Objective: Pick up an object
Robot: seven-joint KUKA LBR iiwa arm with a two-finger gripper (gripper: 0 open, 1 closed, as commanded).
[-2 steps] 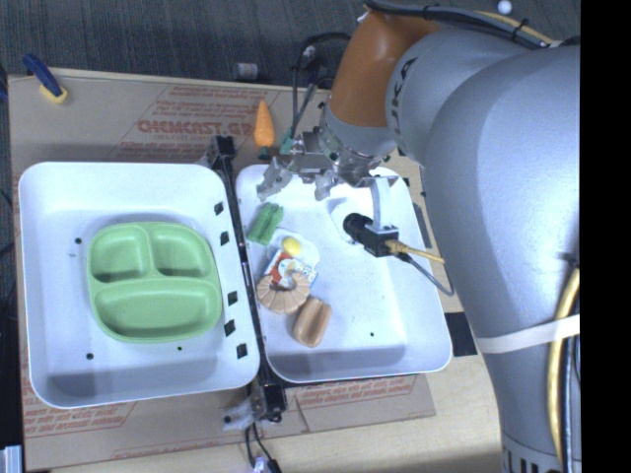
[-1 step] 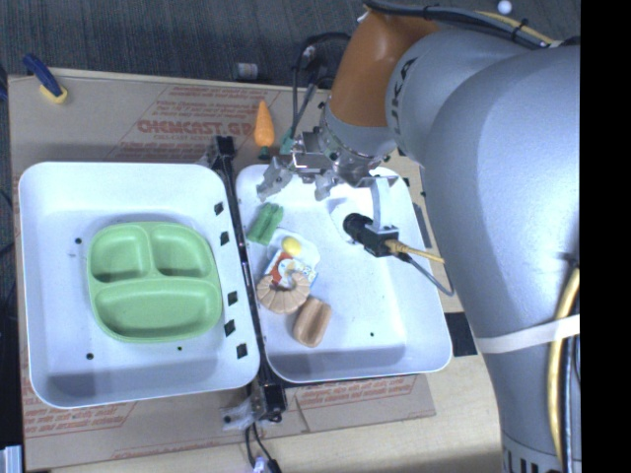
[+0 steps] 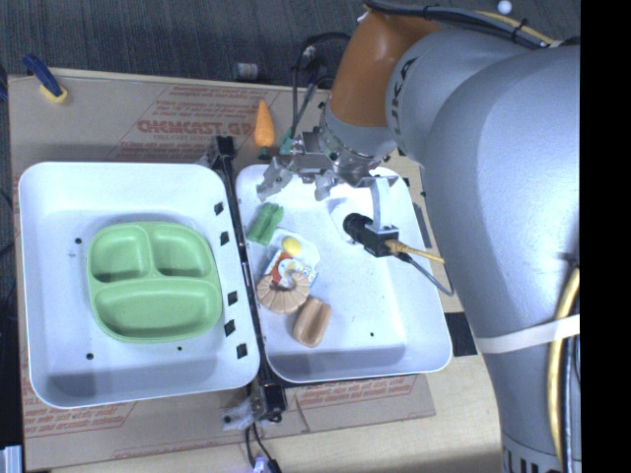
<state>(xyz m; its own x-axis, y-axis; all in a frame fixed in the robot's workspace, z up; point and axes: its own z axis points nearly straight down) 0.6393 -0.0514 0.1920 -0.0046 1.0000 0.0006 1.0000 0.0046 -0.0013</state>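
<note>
caught at upper centre of the frame with the gripper spread wide on nothing, over the right bin's top edge, just above a green block.

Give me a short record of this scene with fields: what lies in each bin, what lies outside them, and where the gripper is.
left bin: one green divided plate
right bin: green cylinder, colourful small item, brown round piece, tan oblong piece
outside the bins: orange carrot-shaped thing on the cardboard beyond the bins
gripper: over the far left corner of the right bin, close to the green cylinder
held object: none visible
</note>
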